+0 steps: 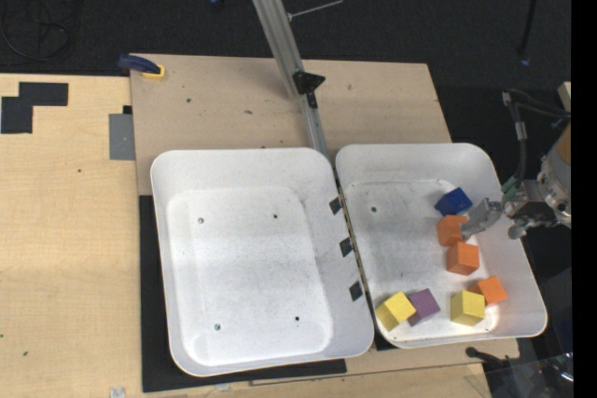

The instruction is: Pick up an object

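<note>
The right bin (410, 150) holds several small blocks. A blue block (453, 200) lies near its right wall, with an orange block (451, 228) just below it and another orange block (463, 257) below that. Along the front edge sit a yellow block (396, 308), a purple block (424, 303), a second yellow block (468, 308) and a third orange block (492, 290). My gripper (499, 219) hangs over the bin's right rim, just right of the blue and upper orange blocks. Its fingers stand apart with nothing between them.
The left bin (160, 177) sits beside the right one, joined by black clips (341, 245). A slanted aluminium post (275, 23) rises behind the bins. A small blue and yellow object (142, 65) lies at the board's far left corner.
</note>
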